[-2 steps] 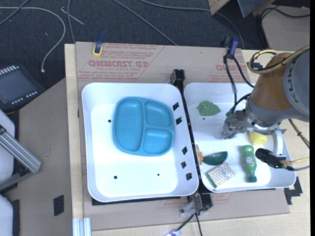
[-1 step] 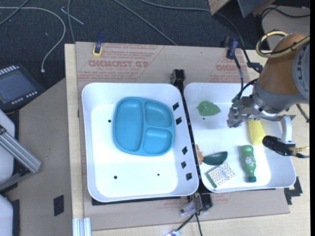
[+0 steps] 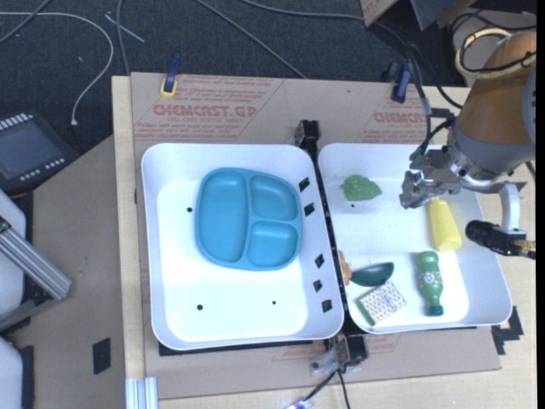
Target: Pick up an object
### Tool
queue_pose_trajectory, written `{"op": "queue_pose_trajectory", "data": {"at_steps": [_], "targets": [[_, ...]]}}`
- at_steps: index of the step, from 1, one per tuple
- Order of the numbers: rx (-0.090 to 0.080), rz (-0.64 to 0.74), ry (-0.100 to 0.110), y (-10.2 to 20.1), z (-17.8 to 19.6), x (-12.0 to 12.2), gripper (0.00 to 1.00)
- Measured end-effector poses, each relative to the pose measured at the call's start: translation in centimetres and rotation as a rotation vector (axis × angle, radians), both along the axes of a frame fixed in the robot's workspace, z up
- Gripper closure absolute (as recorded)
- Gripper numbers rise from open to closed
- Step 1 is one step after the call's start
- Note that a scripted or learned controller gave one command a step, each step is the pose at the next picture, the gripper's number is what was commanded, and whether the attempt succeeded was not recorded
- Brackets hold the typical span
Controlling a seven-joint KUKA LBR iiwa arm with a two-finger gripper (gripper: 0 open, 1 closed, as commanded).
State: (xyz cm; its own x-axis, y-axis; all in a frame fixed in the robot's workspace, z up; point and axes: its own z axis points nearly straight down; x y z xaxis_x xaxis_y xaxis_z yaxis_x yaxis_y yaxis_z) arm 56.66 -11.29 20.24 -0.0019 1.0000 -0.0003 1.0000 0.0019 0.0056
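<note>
Gripper hangs low over the right bin, at the upper end of a yellow cylinder; finger state cannot be determined. Green leafy item lies to its left. Green bottle, dark teal scoop and patterned packet lie nearer the front. Blue divided plate occupies the left bin.

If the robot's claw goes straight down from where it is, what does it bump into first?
Probably the yellow cylinder-shaped object, lying just beside the gripper in the right white bin. Depth is unclear, so it might meet bare bin floor instead.
</note>
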Motion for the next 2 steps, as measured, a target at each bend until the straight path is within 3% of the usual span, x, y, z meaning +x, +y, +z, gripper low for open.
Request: {"op": "queue_pose_trajectory", "data": {"at_steps": [1, 2], "targets": [[-0.001, -0.001, -0.001, 0.0, 5.4, 0.1, 1.00], [0.001, 0.004, 0.003, 5.4, 5.7, 2.5, 1.00]]}}
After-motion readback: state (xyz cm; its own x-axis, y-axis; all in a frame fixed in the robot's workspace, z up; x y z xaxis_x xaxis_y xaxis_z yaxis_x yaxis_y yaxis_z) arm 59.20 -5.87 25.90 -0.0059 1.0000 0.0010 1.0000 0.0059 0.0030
